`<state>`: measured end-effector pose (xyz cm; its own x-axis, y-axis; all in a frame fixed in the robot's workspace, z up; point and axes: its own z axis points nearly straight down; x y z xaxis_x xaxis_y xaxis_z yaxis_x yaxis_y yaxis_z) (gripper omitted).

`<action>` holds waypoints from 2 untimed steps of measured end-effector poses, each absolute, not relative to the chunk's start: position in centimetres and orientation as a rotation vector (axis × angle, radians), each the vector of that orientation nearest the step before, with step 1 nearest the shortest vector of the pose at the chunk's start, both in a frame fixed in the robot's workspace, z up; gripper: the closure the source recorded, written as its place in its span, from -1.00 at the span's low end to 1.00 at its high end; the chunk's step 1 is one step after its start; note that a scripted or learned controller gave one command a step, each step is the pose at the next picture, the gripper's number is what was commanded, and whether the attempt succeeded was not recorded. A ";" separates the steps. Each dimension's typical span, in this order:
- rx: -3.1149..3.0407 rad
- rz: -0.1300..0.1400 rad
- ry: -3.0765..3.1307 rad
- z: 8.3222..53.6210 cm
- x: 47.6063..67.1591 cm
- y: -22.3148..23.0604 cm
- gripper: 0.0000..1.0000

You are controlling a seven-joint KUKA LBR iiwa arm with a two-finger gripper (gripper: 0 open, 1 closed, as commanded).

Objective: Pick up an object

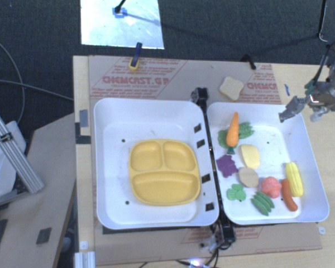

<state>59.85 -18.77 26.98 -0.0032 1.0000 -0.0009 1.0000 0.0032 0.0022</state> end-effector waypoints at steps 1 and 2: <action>2.231 -0.010 2.227 13.0 56.3 -20.7 -1.00; 2.225 -0.002 2.227 13.7 49.0 -15.9 -1.00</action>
<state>49.04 -15.95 13.65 -0.0009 1.0000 0.0040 1.0000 0.0009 -0.0054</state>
